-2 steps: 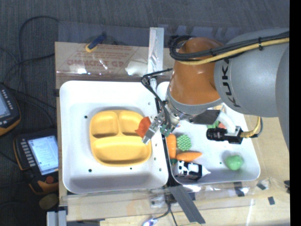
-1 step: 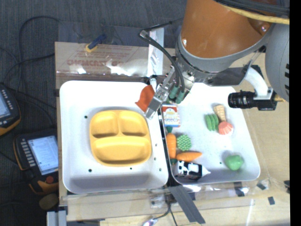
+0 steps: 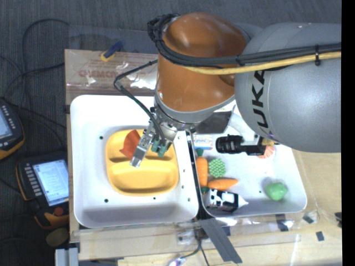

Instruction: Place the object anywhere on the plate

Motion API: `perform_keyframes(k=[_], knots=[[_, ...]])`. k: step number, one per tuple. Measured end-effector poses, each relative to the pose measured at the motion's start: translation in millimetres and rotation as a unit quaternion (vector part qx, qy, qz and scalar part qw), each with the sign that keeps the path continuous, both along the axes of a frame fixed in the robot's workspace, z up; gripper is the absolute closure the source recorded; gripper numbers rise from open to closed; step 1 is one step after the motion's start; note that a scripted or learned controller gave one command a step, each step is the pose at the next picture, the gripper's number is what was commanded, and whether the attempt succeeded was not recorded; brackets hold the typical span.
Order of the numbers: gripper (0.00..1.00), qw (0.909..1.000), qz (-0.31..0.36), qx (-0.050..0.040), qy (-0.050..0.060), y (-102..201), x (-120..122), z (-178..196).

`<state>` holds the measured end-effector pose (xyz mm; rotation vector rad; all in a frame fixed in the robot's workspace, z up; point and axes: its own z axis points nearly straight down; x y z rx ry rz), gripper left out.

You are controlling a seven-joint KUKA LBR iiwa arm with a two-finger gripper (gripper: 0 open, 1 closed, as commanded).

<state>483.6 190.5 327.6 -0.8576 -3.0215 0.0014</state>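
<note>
A yellow divided plate point(image 3: 145, 179) lies in the left white bin point(image 3: 89, 165). An orange-red object point(image 3: 131, 142) rests on the plate's upper left part, near the dividing ridge. My gripper point(image 3: 148, 151) hangs low over the plate's upper middle, just right of that object. Its fingers point(image 3: 138, 155) stand open with nothing between them. The orange-red object sits beside the left finger, partly hidden by it. The orange wrist band and grey arm cover the back of both bins.
The right white bin point(image 3: 294, 173) holds two carrots point(image 3: 202, 170) point(image 3: 223, 183), a green dotted piece point(image 3: 217, 167), a black-and-white toy point(image 3: 222, 200) and a green lump point(image 3: 275, 190). A small orange-and-white piece point(image 3: 269, 151) lies near the arm.
</note>
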Motion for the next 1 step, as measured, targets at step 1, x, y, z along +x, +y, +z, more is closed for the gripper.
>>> perform_keyframes(k=[1], knots=[[0.00, 1.0000, 0.000, -0.0001, 0.000, -0.1, 0.1, 0.2]])
